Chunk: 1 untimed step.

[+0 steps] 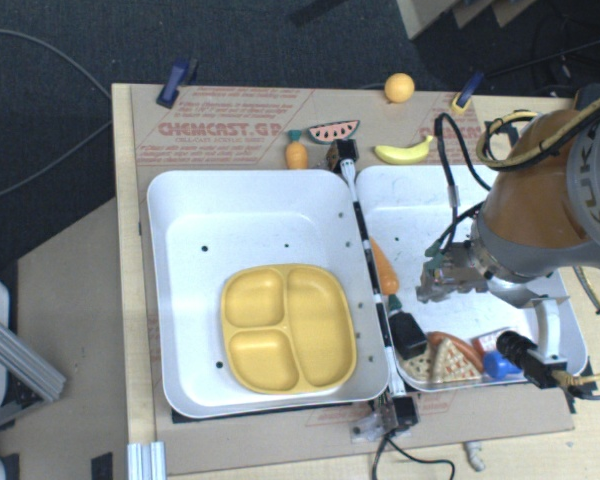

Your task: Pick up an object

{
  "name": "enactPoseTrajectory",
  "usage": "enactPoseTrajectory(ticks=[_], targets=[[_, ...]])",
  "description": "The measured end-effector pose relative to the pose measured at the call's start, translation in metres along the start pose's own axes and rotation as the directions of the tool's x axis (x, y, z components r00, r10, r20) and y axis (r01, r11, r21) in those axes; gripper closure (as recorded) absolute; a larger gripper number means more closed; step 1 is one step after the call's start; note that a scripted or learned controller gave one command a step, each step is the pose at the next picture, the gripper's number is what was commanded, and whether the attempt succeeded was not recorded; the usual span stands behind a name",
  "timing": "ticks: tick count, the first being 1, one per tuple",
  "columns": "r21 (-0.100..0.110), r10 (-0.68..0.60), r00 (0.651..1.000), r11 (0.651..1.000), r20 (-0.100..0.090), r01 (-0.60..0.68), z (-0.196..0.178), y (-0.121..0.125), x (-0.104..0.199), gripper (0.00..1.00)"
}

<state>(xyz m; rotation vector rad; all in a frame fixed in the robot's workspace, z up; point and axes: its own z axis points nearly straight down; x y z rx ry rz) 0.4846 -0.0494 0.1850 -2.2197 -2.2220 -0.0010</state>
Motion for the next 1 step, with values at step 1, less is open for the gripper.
enactPoseTrajectory(ticks=[1], targets=[[0.003, 0.001, 1.0, 1.0, 0.0, -0.001, 0.0008, -0.0059, 0.0141, 1.0]])
